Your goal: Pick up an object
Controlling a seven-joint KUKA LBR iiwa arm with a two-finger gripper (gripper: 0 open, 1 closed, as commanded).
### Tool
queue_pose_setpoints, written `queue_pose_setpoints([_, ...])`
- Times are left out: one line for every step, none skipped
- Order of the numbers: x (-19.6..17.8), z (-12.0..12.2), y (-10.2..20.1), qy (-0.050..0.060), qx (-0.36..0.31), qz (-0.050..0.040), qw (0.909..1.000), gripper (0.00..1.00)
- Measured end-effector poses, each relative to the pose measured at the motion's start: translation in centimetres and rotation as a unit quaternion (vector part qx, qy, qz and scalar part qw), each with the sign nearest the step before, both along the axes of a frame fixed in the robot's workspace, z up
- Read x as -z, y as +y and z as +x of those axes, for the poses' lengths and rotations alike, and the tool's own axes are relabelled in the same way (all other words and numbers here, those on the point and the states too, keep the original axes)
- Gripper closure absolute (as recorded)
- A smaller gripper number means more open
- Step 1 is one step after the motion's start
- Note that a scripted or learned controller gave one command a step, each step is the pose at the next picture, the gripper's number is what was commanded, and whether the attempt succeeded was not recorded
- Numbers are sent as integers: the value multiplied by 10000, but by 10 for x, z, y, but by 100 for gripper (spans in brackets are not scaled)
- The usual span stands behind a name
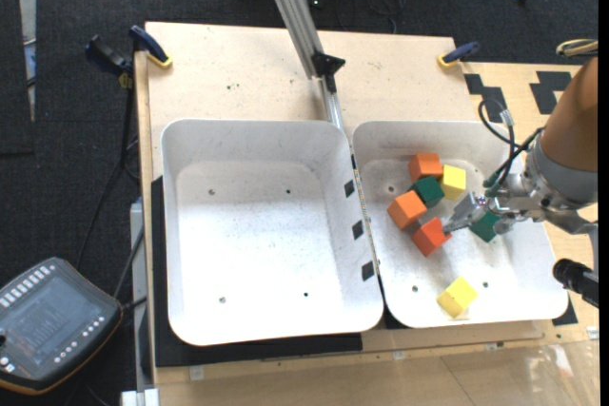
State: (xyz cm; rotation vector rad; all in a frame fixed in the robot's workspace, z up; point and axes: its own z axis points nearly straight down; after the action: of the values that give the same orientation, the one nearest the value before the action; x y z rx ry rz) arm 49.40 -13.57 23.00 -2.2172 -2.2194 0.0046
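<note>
Your nearest target, a dark green block, lay in the right bin, just beside the red block and the cluster of orange, green and yellow cubes. The gripper was low over it; I couldn't tell its fingers' spread. You'd have done best centring on that block alone before closing.
</note>
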Motion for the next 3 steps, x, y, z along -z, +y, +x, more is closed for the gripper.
queue_pose_setpoints([-2,1,0,-26,5,-4,10000,0])
queue_pose_setpoints([60,4,4,5,9,2,10000,0])
queue_pose_setpoints([121,-1,12,9,8,6,10000,0])
